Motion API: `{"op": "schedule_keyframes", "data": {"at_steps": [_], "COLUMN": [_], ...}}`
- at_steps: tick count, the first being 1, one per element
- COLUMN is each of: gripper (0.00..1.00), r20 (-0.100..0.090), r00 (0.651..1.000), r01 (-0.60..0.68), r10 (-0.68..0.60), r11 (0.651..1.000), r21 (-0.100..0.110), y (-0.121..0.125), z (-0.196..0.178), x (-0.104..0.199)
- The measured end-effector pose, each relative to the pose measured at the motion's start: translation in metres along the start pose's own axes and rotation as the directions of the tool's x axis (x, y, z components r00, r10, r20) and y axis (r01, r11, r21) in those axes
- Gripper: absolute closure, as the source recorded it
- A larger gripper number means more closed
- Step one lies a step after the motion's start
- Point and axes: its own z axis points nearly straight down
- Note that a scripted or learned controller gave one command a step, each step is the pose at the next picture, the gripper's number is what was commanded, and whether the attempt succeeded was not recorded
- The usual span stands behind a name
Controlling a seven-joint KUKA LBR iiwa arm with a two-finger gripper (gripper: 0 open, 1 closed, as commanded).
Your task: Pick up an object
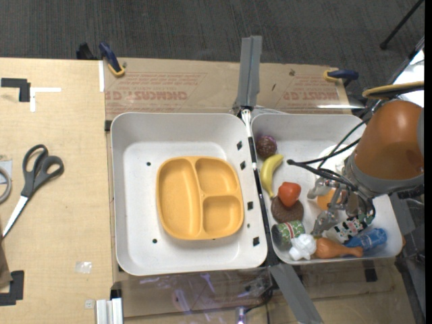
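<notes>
My gripper (322, 208) is down in the right bin (307, 128), near its front right part, and it stands open. One fingertip (316, 194) is next to a small orange object (328, 200); the other is near a black-and-white toy (348, 229). Nothing is visibly clamped between them. To the gripper's left lie a red tomato (289, 192), a brown round piece (287, 212), a banana (270, 172) and a dark purple fruit (266, 145). Along the front wall lie a green can (288, 231), a white object (303, 247), an orange carrot-like piece (331, 249) and a blue object (370, 238).
The left bin (135, 181) holds a yellow divided plate (200, 197). Scissors (30, 177) lie on the wooden bench at far left. The arm's orange band (393, 140) overhangs the right bin's right side, with cables trailing.
</notes>
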Motion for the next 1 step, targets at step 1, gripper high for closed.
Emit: {"op": "schedule_keyframes", "data": {"at_steps": [1], "gripper": [0.00], "r20": [0.001], "r00": [0.994], "r01": [-0.106], "r10": [0.106], "r11": [0.994], "r21": [-0.001], "y": [-0.0014], "z": [-0.0004], "x": [-0.0492]}}
